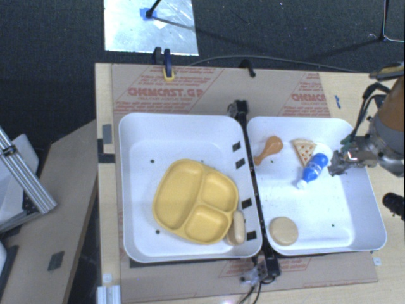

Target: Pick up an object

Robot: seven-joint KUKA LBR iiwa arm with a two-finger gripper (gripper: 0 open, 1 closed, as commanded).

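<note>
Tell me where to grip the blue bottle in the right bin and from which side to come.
Grip the blue bottle across its blue body, probably from above. It lies on its side, slanted, white cap toward the lower left, so set the fingers across its narrow width. The waffle piece lies close on its upper-left side.

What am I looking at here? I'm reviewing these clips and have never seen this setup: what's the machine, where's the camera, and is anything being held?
One camera looks down at a slant on a bench bearing two white bins. The machine is a robot arm reaching in from the right; its gripper sits over the right bin's right rim. The left bin holds a yellow divided tray with a small pale roll against its lower right edge. The right bin holds toy food: a drumstick, a waffle wedge, a blue bottle and a round bun. I see nothing between the gripper's fingers; the bottle lies just beside it, so nothing looks picked up yet.
</note>
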